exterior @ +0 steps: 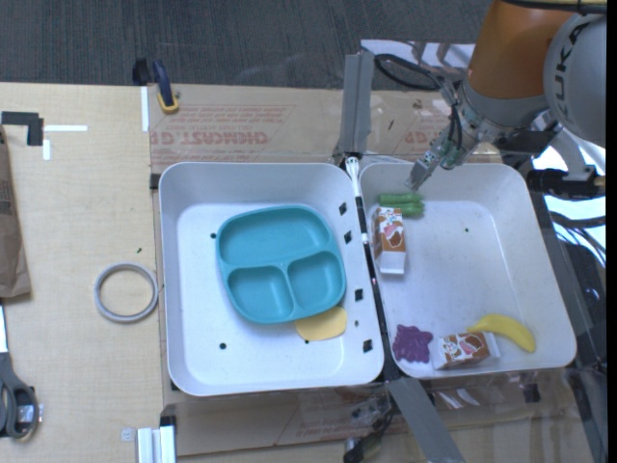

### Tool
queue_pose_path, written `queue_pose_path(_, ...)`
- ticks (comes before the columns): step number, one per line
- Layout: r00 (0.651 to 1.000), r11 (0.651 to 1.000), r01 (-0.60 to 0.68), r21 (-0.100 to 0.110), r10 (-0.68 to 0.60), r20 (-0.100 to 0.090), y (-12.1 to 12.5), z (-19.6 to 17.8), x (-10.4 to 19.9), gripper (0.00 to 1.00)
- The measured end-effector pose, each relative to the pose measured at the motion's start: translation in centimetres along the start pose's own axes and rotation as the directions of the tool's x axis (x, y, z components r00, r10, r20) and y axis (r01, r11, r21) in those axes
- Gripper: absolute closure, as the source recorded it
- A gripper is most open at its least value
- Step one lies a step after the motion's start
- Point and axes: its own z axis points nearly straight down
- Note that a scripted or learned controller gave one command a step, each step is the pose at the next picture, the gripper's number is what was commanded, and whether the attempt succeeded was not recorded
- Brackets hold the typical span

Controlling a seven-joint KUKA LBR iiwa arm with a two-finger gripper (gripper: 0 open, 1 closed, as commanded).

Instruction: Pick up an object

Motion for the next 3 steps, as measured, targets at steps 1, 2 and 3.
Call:
queue_pose_path(1,0.988,0.988,0.157,-0.002,-0.157,0.003,0.4,-3.8,-0.6,1.00)
queue_pose_path(2,0.988,0.988,0.156,-0.002,-0.156,0.003,0.4,-3.8,-0.6,0.00)
queue_pose_path(3,0.882,0.882,0.471,-0.002,-0.471,0.002,-8.1,-0.4,-8.0,0.00)
